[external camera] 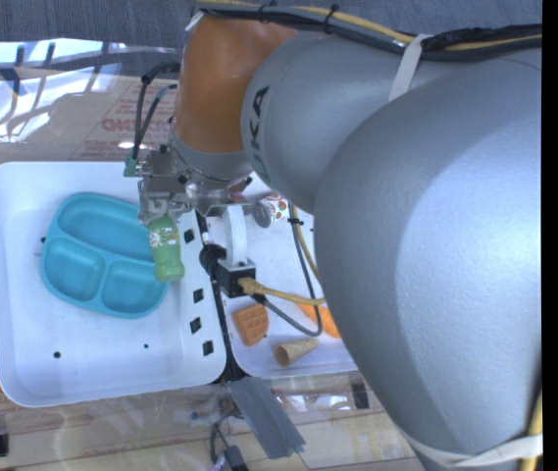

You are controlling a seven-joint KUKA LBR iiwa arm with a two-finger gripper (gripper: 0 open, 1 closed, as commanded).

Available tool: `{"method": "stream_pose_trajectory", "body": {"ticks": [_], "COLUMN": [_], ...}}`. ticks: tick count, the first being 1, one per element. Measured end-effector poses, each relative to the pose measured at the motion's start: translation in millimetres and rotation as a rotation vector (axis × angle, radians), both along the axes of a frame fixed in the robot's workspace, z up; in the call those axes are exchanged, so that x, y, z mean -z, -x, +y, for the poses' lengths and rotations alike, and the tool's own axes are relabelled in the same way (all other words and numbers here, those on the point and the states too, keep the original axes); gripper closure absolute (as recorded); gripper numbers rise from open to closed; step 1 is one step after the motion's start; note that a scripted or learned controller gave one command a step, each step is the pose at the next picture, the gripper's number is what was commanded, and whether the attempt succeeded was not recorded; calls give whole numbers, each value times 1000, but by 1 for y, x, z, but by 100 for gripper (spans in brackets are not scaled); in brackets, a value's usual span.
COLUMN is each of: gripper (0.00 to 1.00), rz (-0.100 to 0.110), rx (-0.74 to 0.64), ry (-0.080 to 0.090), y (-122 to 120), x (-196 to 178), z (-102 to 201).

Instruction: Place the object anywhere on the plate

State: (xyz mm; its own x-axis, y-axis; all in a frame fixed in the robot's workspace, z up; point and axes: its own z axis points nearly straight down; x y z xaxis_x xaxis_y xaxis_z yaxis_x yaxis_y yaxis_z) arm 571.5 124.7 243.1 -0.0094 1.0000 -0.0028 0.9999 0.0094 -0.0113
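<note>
Grey arm looms largest | end effector grips green bottle by its neck, hanging over blue plate's right edge, left bin | bottle likely light, stiff, slick plastic; neck suits gripping.

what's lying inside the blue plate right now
The blue plate has bare compartments where visible. A green bottle, below the gripper, overlaps its right rim and hides that edge.

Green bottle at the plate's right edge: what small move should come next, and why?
Probably shift the hand slightly left. The green bottle hangs below it, over the right rim of the blue plate, so letting go here might drop it half onto the white bin.
</note>
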Motion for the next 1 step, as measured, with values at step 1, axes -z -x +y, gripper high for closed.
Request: {"method": "stream_pose_trajectory", "body": {"ticks": [1], "gripper": [0], "rz": [-5], "rx": [0], "ry": [-1], "y": [-1], "x": [-3], "z": [0]}}
